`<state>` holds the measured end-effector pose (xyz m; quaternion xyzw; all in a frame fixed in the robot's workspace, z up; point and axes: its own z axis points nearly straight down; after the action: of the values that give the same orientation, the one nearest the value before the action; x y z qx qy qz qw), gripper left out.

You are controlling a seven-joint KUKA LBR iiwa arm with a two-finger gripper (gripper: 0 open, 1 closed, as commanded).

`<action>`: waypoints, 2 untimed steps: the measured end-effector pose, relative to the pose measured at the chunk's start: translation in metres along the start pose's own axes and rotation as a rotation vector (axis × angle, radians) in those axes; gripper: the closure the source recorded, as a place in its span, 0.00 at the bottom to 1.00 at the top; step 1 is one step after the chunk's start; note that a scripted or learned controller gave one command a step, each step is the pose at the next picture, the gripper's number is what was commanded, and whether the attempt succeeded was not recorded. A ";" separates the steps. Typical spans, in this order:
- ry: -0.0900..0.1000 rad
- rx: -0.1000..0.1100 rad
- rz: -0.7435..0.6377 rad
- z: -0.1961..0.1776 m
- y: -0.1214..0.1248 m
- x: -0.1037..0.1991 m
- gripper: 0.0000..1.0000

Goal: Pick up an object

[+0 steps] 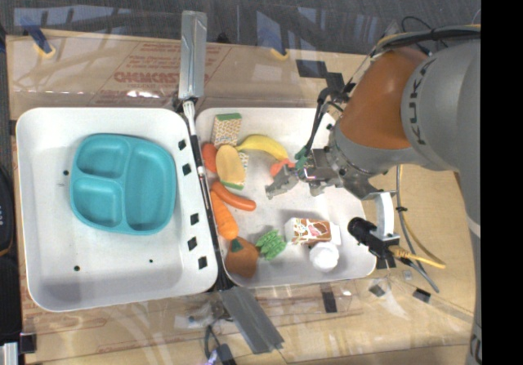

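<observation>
The right bin [343, 122] holds several toy foods: a yellow banana [263, 145], a tan bun [230, 166], a red sausage [234, 198], an orange carrot [226, 221], a green leafy piece [270, 244], a brown-orange round piece [241, 260], a small printed carton [310, 231], a white bottle [324, 257] and a small green and yellow box [228, 127]. My gripper [283, 182] hangs low over the bin's middle, just below the banana's right end, beside a small orange-red bit [280, 166]. Nothing is visibly held.
The left bin [41, 216] holds a teal divided plate [122, 184]. A grey divider bar [193, 53] runs between the bins at the back. The arm's orange band [384, 106] and grey body cover the right bin's right side. Cables [409, 253] lie at the front right.
</observation>
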<state>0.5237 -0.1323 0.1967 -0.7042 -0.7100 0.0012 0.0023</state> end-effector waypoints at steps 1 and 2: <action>-0.011 -0.039 0.011 0.073 0.089 -0.006 0.00; -0.007 -0.008 -0.061 0.095 0.133 0.003 0.00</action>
<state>0.6566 -0.1282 0.1009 -0.6822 -0.7312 0.0009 -0.0029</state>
